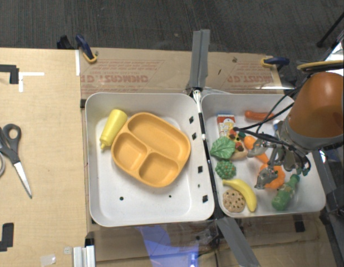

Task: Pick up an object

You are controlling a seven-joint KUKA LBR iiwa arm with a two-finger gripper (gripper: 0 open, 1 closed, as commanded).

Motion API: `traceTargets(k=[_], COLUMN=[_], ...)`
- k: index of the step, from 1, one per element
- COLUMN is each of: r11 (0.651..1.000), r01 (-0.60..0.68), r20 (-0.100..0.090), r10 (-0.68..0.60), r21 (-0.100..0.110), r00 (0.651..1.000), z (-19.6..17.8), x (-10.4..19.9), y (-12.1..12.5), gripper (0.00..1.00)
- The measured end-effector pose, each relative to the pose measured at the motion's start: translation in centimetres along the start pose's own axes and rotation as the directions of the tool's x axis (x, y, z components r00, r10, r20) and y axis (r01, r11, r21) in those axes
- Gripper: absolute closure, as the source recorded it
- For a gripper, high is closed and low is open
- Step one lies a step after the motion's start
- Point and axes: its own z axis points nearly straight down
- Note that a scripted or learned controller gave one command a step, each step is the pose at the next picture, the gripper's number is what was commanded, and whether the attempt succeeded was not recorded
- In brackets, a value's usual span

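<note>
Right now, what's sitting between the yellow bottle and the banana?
In the camera view, the orange divided plate lies between the yellow bottle and the banana, along with the bins' meeting walls.

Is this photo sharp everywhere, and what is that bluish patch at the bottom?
In the camera view, the left bin, yellow divided plate and scissors look crisp with soft, faint shadows; the bluish patch below the bins looks like a light reflection; the gripper over the toy food looks slightly smeared.
</note>
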Motion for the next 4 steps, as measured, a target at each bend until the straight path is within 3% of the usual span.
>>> traceTargets(k=[1,2,3,4], r11=[0.995,0.995,0.995,0.996], r01=[-0.1,-0.097,-0.095,-0.084], r20=[0.008,0.009,0.006,0.006], r10=[0.1,0.097,0.095,0.084], r21=[0.002,0.002,0.001,0.002], r00=[0.995,0.995,0.995,0.996], z=[1.8,1.1,-8.0,-2.8], x=[-4.9,-5.0,-7.5,-9.1], y=[2.6,2.6,6.8,-2.7], gripper=[0.0,1.0,1.0,1.0])
